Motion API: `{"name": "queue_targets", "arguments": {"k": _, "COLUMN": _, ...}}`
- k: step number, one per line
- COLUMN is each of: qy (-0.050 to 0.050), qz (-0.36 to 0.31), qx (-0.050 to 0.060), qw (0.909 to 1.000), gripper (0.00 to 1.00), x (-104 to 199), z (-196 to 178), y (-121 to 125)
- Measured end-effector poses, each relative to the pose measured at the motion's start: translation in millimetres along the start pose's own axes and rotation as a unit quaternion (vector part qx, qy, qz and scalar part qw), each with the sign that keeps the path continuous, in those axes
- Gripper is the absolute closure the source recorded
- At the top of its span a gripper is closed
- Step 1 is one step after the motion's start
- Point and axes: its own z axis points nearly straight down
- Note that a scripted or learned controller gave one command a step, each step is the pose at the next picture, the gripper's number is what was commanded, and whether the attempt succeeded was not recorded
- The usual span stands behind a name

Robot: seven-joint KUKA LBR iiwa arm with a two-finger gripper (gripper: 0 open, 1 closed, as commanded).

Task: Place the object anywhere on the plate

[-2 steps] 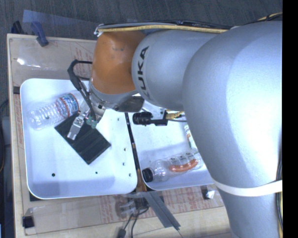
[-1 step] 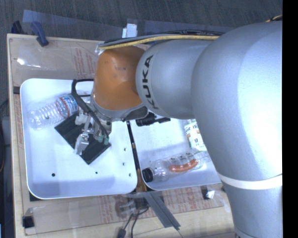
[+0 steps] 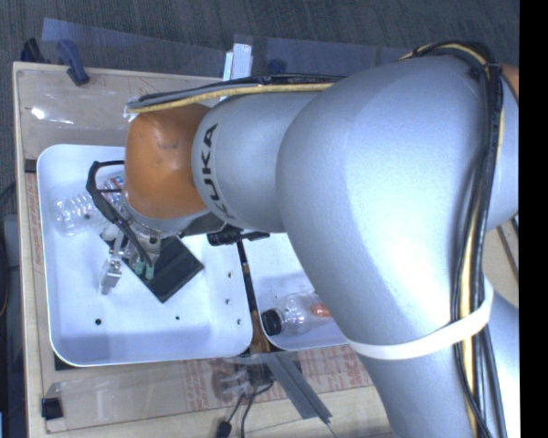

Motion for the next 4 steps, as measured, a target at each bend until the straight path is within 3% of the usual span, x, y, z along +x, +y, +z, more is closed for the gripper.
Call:
{"name": "queue_targets", "arguments": {"k": 1, "qy": 0.000, "qz": 0.000, "qx": 0.000, "qw": 1.0000, "gripper": 1.00, "x": -1, "z": -10, "y": -1}}
{"name": "queue_targets", "arguments": {"k": 2, "qy": 0.000, "qz": -0.001, "qx": 0.000, "qw": 1.0000, "gripper": 0.00, "x": -1, "z": -10, "y": -1}}
{"name": "queue_targets", "arguments": {"k": 3, "qy": -0.001, "qz": -0.250, "qx": 0.000, "qw": 0.9683, "gripper": 0.00, "x": -45, "z": 0, "y": -22}}
{"name": "queue_targets", "arguments": {"k": 4, "qy": 0.004, "qz": -0.274, "qx": 0.000, "qw": 0.9618, "gripper": 0.00, "x": -65, "z": 0, "y": -15}}
